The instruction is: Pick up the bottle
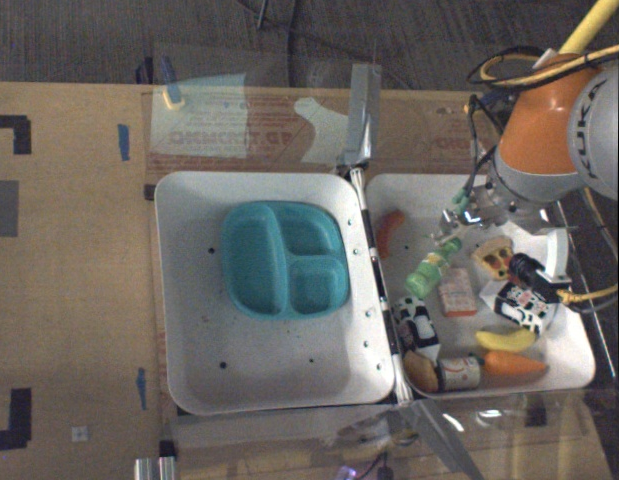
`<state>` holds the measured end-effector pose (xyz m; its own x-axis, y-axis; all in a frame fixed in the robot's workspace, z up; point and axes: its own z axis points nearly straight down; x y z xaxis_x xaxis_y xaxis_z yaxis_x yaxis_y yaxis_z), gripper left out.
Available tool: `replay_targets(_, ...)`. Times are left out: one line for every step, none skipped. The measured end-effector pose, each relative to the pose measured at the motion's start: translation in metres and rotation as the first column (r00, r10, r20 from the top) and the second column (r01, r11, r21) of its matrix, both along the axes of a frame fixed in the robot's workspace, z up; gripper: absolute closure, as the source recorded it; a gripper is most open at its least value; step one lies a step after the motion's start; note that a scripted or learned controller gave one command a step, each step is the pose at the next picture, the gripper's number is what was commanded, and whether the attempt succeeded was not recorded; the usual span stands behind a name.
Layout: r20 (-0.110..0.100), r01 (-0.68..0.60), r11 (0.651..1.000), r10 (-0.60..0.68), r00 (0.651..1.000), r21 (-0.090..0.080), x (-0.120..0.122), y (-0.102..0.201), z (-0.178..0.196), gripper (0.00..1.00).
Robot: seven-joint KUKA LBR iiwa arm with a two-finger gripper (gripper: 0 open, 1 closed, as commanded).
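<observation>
I see the bottle lying just below-left of my hand, long axis slanting up toward it. Can't tell the hand's state from this angle.

The arm came in from the right, orange band up top, wrist bent down, gripper hanging low.

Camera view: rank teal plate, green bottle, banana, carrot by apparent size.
1. teal plate, by far the largest.
2. green bottle.
3. banana and carrot: they look about alike, so no ranking between them.
</observation>
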<state>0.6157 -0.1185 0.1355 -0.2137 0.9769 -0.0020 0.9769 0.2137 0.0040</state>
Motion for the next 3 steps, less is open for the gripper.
replay_targets(-0.002, 0.28, 0.96, -0.28, 0.96, 0.001, 0.038, 0.035, 0.058, 1.0)
replay_targets(-0.002, 0.589, 0.808, -0.589, 0.808, 0.001, 0.051, 0.056, 0.05, 1.0)
replay_targets(-0.003, 0.589, 0.808, -0.589, 0.808, 0.001, 0.051, 0.057, 0.05, 0.0)
